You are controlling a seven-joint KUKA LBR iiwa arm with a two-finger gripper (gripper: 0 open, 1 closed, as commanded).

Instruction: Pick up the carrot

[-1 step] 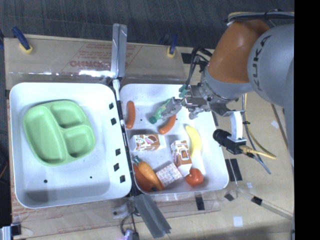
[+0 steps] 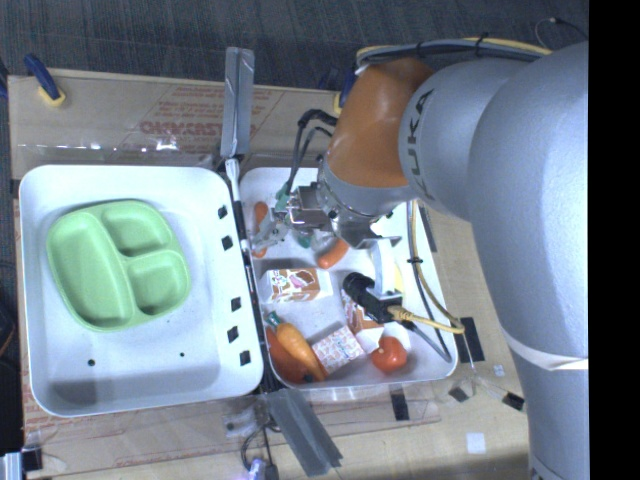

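**Desk:** Where is the carrot?

**Photographer:** The carrot (image 2: 293, 345) lies at the near end of the right bin (image 2: 322, 315), pointing slantwise toward the near rim. It touches a patterned box (image 2: 338, 349), and a tomato (image 2: 391, 353) sits just past the box. The crowding leaves little room on the box side.

**Desk:** What is behind it?

**Photographer:** A small carton (image 2: 293, 284) lies mid-bin, between the carrot and the tool (image 2: 295, 213). An orange piece (image 2: 332, 253) lies just beside the tool.

**Desk:** And the tool?

**Photographer:** It is low over the far end of the same bin, well apart from the carrot. The arm (image 2: 480, 138) is bent over from the right to reach it there. Whether the tool is open or closed cannot be told, as the wrist hides it. Nothing shows it holding anything.

**Desk:** So the pick is not done?

**Photographer:** I judge not. The tool would likely have to come toward the near end, clear of the carton.

**Desk:** And the other bin?

**Photographer:** The left bin (image 2: 120, 368) holds a green plate (image 2: 118, 263), out of the way. Both bins rest on the surface (image 2: 130, 108).
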